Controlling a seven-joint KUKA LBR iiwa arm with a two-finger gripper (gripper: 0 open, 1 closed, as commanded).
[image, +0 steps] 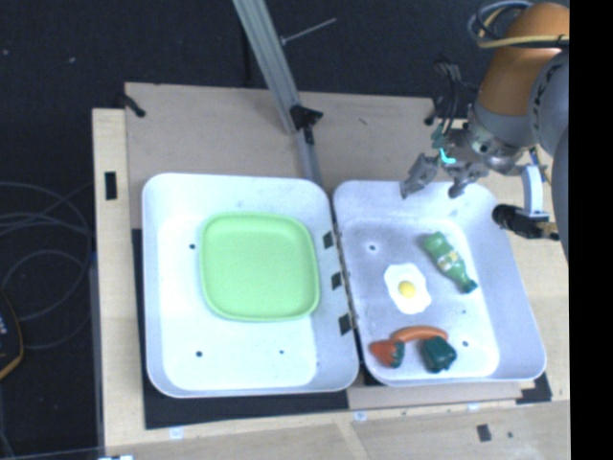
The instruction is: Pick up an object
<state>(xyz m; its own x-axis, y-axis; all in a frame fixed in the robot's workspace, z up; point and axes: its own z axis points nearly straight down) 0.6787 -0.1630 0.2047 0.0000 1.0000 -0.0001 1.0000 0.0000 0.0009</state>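
Observation:
My gripper (437, 182) hangs over the far edge of the right bin (508, 353), its two fingers spread open with nothing between them. Below it in that bin lie a green bottle (449, 261) on its side, a fried egg (408, 289), an orange-red sausage (419, 334), a red-orange piece (387, 353) and a dark green piece (439, 354). The bottle is the nearest thing to the gripper, a little toward the front and right of it.
The left bin (172, 257) holds a square light-green plate (259, 265). A grey metal pole (273, 60) slants down to the gap between the bins at the back. The arm's orange band (522, 56) sits at the upper right.

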